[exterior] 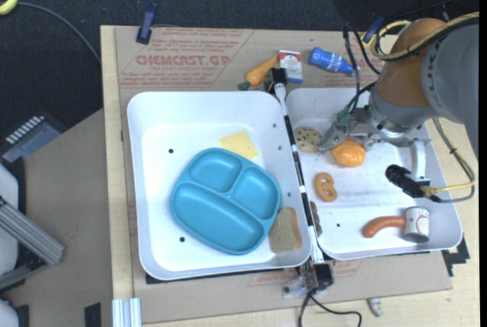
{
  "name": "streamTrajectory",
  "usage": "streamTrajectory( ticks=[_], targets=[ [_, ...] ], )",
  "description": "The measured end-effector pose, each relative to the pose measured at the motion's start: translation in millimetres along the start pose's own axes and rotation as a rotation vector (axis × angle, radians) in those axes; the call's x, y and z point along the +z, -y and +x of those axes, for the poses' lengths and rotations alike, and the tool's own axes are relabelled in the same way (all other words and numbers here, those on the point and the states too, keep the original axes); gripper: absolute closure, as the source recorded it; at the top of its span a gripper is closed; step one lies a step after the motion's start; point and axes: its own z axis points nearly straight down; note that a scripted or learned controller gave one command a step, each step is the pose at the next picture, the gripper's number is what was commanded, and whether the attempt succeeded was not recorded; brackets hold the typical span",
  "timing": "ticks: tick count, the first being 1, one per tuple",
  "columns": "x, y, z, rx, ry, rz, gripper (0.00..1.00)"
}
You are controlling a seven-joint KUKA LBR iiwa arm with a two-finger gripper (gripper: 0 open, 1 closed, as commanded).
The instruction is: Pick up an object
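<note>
1. The claw (346,137) sits low in the right bin (449,219), directly over an orange fruit (350,155); whether it grips is impossible to tell, since the wrist hides its tips.
2. The fruit lies near a cookie (308,138) and pretzel (326,186).
3. Red print on the tabletop (183,59) reads roughly "CHEMCAST GP".
4. The small can's (416,223) label is illegible.

A single fixed camera looks down at a slant from above the bench. It takes in both shallow white plastic bins (152,188) whole. The grey arm with the orange band (426,74) enters from the right.
</note>
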Motion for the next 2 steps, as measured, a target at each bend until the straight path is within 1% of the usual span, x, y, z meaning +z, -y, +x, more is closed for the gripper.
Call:
streamTrajectory(
  ticks=[1,2],
  targets=[
    [-10.7,-0.9,-0.1,0.001,0.001,-0.003,1.00],
    [-100.2,47.9,63.9,-0.001,0.000,-0.001,1.00]
  ],
)
